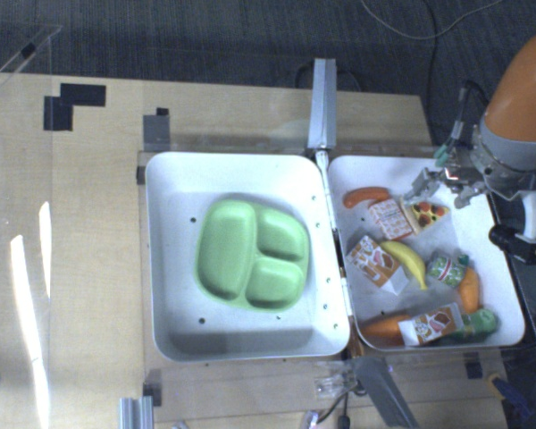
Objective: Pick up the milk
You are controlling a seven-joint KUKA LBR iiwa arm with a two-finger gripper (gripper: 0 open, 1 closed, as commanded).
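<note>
The task is judged barely begun. The gripper is seen spread open with nothing between its fingers, hovering over the far corner of the right bin. No grasp has been made.

The milk is taken to be the small white-and-brown carton, though the label is too small to be read with certainty. It lies on the bin floor, well apart from the gripper, nearer the camera and further from the arm. It is touched by a banana on the side facing the gripper, and a second small carton lies between the two. Everything is still to be done: the approach, the descent, the closing on the carton and the lift.
</note>
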